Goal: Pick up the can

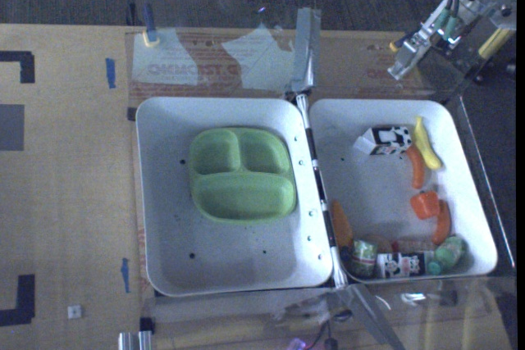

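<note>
Bins first, left to right: the left bin [156, 201] holds just a green divided plate [242, 175]; the right bin [361, 115] has your clutter. The can [363, 256] sits at its near-left corner, hard by the carrot [341, 225] and a small milk carton [399, 264], tight to the near wall. You risk clipping that wall or grabbing a neighbour. The middle of that bin is open, so drop in there. Your gripper [408, 53] hangs beyond the far-right edge, fingers spread, nothing between them.
</note>
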### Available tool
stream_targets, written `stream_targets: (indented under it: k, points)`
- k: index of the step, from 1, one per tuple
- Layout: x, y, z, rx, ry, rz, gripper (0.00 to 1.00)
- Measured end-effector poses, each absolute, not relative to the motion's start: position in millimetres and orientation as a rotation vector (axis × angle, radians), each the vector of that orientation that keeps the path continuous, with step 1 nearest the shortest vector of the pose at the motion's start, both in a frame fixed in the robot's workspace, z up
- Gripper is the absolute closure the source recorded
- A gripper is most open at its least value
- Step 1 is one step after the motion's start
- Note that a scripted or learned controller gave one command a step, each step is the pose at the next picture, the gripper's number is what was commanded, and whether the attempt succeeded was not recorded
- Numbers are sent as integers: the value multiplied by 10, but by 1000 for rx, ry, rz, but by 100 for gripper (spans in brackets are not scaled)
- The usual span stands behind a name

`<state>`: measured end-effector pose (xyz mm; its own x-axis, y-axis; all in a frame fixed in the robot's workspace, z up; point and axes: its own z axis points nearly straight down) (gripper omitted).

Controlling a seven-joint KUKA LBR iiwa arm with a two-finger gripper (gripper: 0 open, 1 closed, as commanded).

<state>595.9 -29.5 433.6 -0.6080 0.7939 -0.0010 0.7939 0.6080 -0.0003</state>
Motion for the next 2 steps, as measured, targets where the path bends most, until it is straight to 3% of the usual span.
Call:
stream_targets:
  k: [1, 2]
  points:
    - [6609, 811, 4325, 1582, 2714, -1, 100]
    - [6663, 1349, 1764, 1775, 2596, -5, 100]
